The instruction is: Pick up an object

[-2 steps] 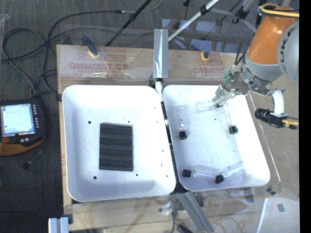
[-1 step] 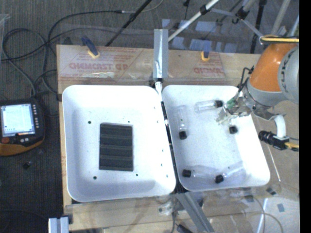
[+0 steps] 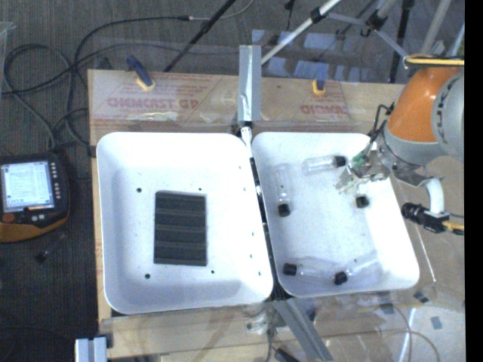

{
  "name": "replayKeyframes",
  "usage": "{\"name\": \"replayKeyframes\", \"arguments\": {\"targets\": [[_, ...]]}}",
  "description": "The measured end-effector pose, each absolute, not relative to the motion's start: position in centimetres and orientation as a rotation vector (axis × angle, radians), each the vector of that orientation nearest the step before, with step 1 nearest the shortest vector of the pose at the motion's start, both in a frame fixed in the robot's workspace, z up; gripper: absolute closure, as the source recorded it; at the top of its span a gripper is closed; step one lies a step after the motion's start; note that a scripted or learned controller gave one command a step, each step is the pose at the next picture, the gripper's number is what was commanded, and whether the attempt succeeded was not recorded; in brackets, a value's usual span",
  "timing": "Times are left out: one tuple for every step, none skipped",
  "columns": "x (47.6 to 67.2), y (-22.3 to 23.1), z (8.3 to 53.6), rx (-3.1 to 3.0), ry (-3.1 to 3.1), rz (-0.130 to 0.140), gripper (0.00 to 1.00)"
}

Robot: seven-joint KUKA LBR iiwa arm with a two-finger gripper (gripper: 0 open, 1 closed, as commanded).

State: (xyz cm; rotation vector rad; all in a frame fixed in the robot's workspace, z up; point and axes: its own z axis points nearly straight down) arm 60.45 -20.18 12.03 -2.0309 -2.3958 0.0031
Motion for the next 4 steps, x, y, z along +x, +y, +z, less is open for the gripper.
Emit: {"name": "replayKeyframes", "arguments": {"targets": [[60.45, -20.18, 12.03, -2.031, -2.396, 0.003, 0.0], [60.45, -20.18, 12.03, -2.031, -2.396, 0.003, 0.0], [60.45, -20.18, 12.03, -2.031, -2.396, 0.003, 0.0], [60.45, -20.18, 12.03, -2.031, -2.396, 0.003, 0.0]]}}
